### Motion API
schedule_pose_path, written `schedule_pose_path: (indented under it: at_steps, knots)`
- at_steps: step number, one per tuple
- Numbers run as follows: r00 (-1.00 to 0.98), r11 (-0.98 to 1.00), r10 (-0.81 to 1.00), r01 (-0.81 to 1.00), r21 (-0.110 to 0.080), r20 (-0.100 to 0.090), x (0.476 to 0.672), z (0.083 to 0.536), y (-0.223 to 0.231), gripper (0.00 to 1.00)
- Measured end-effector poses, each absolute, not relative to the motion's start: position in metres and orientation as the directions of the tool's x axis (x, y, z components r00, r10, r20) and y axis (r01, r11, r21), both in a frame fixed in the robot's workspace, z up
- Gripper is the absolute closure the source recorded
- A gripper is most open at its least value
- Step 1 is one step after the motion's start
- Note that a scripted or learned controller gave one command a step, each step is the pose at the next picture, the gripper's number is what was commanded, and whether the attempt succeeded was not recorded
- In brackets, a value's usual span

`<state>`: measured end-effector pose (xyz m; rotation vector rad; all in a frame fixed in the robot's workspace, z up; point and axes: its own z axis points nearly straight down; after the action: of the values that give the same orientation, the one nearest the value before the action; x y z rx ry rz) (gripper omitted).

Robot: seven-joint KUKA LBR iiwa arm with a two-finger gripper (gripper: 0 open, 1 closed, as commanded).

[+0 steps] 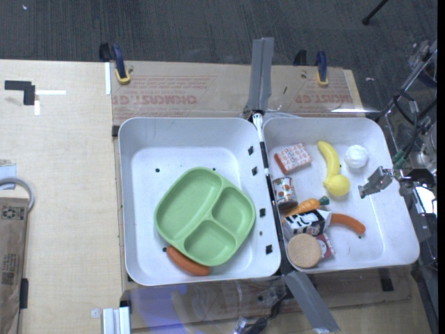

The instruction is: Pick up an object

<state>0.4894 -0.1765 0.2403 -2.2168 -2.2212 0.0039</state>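
Note:
The right bin (389,256) holds several small items: a yellow banana (328,156), a lemon (337,185), a white round piece (356,156), a red-pink packet (293,158), a small can (283,188), a carrot (306,205), a black-and-white carton (306,222), a round brown disc (304,250) and an orange sausage (347,222). My gripper (376,181) hangs over the right side of this bin, just right of the lemon and above the sausage. Nothing shows in its grasp.
The left bin (139,152) carries a green divided plate (204,216) with an orange sausage (186,261) poking out under its front edge. A grey divider post (261,75) rises between the bins. Cables and arm hardware (417,138) crowd the right edge.

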Motion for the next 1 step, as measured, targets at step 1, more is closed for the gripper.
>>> schedule_pose_path:
  at_steps: [1]
  knots:
    - [-0.106,0.106,0.994,0.994,-0.002,0.001,0.4771,0.0927,-0.1984,0.0]
